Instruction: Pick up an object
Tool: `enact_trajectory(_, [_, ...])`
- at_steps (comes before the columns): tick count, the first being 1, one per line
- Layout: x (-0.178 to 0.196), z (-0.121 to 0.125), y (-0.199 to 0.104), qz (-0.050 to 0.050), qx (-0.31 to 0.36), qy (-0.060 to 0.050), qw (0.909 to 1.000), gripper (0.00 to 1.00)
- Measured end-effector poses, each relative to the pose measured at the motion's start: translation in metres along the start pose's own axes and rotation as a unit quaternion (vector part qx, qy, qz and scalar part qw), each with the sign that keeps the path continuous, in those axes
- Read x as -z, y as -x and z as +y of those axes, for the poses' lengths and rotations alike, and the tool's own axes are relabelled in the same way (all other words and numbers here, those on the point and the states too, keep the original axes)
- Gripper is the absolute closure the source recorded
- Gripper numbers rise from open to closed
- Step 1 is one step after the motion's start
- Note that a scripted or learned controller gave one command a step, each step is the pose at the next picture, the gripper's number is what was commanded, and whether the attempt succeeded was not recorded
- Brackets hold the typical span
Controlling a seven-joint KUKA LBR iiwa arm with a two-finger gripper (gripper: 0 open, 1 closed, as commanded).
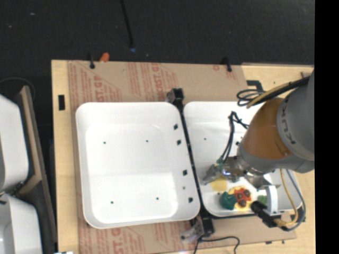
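The arm, grey with an orange band (267,134), reaches from the right down into the right bin (206,120). Its gripper (218,172) hangs low over the bin's near part, just above a pale yellow object (219,184). Beside that lie a green object (228,200), a red and yellow object (242,195) and a small green piece (261,199). Nothing can be made out between the fingers, and the wrist hides much of the gripper.
The left bin (132,163) sits beside the right one, with a black clipped divider (185,152) between them. Cables (288,216) trail around the wrist at the bench's near right. Both bins rest on a cardboard sheet (122,83).
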State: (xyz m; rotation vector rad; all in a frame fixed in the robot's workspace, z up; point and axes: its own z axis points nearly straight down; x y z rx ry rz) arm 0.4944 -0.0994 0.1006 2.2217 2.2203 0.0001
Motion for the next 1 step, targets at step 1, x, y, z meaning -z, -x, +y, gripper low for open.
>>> enact_trajectory(1, [0.0,0.014,-0.0043,0.0,0.0,0.0,1.0,0.0])
